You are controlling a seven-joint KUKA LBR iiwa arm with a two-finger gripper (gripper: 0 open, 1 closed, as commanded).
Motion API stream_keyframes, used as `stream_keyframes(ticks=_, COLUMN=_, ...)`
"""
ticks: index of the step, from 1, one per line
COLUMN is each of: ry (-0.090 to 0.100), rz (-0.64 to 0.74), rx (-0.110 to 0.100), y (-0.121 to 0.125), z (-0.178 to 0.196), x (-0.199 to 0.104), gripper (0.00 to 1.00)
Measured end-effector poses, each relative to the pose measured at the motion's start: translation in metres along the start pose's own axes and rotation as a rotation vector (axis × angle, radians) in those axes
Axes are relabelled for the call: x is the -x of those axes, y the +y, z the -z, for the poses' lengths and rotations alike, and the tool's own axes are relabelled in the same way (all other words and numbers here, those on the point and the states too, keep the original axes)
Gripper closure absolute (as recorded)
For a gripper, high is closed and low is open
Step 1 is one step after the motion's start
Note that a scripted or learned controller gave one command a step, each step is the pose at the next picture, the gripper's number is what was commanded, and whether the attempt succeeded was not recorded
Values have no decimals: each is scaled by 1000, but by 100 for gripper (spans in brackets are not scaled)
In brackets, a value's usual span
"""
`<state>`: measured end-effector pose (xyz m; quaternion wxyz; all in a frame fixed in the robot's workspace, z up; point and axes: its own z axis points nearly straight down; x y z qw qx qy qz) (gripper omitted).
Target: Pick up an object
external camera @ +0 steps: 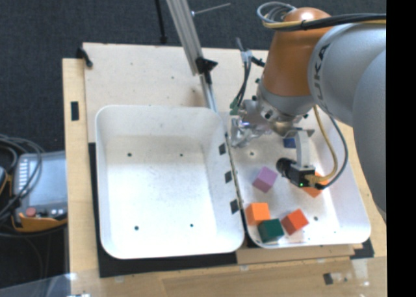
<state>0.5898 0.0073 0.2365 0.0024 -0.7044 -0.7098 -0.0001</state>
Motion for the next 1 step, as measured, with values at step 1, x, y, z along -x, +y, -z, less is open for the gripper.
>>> stream_keyframes(ticks=1, ry=-1, rz=1, rx=4, y=-8, z=9, x=-54, gripper=100)
